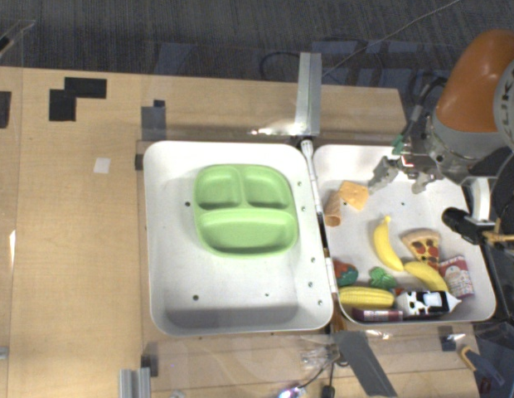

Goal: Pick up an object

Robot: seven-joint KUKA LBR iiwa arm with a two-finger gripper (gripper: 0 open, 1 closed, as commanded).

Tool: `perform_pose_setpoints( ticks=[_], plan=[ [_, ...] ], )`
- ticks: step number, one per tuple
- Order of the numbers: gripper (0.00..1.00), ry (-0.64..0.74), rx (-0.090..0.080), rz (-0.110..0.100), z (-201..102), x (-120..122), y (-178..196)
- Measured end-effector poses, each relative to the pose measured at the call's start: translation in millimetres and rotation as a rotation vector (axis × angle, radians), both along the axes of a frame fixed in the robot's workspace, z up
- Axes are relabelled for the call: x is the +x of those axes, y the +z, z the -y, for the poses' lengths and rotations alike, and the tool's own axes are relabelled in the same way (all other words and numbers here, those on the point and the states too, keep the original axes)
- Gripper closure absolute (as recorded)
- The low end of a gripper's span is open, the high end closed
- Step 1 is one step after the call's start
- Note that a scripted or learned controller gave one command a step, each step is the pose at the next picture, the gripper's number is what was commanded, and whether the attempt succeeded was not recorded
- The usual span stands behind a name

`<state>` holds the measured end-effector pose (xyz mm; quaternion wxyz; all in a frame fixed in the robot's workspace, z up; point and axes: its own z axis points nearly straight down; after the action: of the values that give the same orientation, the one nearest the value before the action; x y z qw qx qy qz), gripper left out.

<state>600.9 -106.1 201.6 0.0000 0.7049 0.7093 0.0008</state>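
On the table (66,247), the left bin (170,288) holds a green tray (244,208). Over the right bin (356,247), the pincer (404,175) hangs spread apart, gripping nothing, near a cheese wedge (353,195) and above a banana (386,245).

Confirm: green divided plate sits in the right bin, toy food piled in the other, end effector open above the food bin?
Not quite. The camera view shows the green divided plate in the left bin, not the right. The toy food, such as the banana, lies in the right bin, and the end effector is open above it.
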Motion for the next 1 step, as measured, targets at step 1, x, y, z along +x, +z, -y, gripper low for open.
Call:
perform_pose_setpoints(
  ticks=[1],
  plan=[
    [0.0,-0.007,0.0,0.002,19.2,-32.9,-108.0]
  ],
)
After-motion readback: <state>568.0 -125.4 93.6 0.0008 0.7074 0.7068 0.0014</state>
